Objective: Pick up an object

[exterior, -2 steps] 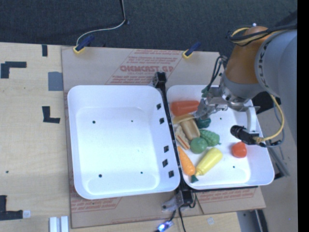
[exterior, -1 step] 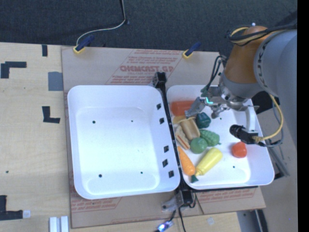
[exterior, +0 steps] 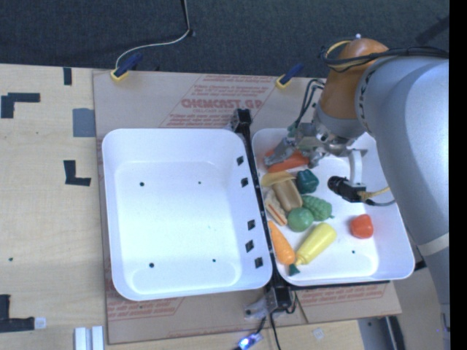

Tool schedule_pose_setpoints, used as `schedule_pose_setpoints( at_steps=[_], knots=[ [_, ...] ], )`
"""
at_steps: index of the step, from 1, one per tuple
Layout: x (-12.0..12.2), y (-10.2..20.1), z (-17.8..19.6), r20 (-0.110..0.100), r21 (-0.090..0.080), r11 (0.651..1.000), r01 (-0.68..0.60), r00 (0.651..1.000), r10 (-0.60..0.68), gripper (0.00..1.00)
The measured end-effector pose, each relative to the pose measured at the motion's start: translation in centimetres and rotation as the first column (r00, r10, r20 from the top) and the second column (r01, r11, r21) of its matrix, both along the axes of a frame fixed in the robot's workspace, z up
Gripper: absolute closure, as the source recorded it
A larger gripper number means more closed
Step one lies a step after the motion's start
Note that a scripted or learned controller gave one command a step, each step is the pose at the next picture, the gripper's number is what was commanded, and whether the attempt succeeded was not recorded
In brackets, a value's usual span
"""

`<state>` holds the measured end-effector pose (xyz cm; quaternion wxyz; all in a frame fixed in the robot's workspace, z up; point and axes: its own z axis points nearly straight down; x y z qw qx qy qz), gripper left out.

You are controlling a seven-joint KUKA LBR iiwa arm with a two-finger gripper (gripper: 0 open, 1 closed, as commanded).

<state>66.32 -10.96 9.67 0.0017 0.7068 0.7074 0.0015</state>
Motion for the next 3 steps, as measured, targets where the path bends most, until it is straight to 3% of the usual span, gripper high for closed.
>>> schedule_pose_setpoints(
  at_steps=[1, 2, 3],
  knots=[
    [0.0, 0.0, 0.7, -0.002, -0.001, 1.0, -0.002, 1.0, 0.002, 1.0],
    [-0.9, 11.0, 12.9, 0.007, 0.003, 1.0, -0.01, 1.0, 0.01, 1.0],
    [-4.2, 17.2, 15.4, -0.004, 0.003, 1.0, -0.008, 1.0, 0.008, 1.0]
  ],
)
